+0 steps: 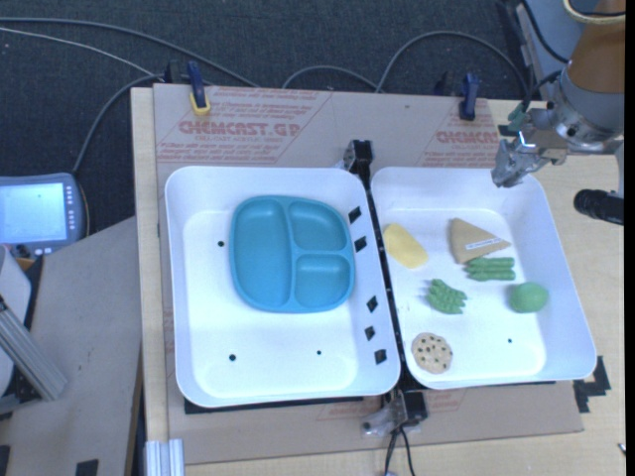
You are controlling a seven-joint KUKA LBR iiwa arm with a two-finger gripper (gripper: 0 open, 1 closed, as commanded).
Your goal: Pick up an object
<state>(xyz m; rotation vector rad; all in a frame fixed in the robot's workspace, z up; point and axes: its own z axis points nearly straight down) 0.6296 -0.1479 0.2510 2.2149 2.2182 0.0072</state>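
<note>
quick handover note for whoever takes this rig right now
Gripper: above the far edge of the right white bin, nothing seen in it.
Right bin holds a yellow oval piece, tan wedge, green bean bundle, green leafy piece, green round ball, and chocolate-chip cookie.
Left white bin holds a blue divided plate.
Done: nothing picked.
Left: grasp one object.

1. Two white bins (189,266), black dots on their floors.
2. Light blue plate (292,254).
3. Yellow lump (405,246).
4. Tan wedge (473,238).
5. Green beans (491,268), green sprig (445,296), green ball (529,297).
6. Beige cookie (432,351), dark specks.
7. Brown board (253,122), red lettering.
</note>
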